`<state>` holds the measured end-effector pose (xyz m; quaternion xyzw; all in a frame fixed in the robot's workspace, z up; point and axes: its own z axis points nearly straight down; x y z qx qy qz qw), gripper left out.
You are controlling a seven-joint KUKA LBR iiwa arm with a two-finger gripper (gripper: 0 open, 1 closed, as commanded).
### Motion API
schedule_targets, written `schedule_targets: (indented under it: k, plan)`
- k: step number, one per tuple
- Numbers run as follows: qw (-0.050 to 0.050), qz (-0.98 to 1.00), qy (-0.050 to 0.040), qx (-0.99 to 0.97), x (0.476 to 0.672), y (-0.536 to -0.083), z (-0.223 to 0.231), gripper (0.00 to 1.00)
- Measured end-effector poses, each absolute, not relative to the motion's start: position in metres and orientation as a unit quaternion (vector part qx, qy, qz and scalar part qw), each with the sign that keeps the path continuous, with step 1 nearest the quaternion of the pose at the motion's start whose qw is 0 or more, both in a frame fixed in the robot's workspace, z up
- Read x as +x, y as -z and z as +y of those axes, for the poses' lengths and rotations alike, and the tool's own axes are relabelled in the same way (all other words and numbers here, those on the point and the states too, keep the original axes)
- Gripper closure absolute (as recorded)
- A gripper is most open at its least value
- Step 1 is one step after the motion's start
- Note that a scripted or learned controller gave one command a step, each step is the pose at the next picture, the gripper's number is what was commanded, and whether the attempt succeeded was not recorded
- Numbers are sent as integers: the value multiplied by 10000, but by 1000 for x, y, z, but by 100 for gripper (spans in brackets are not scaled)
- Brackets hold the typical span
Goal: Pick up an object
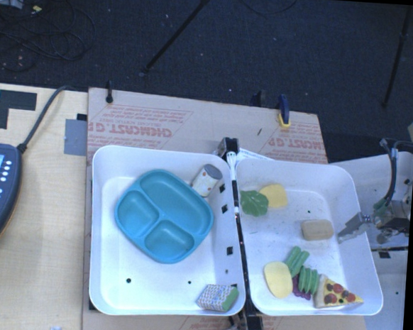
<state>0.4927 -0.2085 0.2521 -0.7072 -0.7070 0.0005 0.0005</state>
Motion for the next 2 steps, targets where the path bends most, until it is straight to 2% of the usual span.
schedule_targets:
  k: [1, 2]
  plan:
    - [66, -7089, -16, -7053, 474, -154, -129, 0]
    - [-38, -7076, 12, -7066, 550, -205, -164, 0]
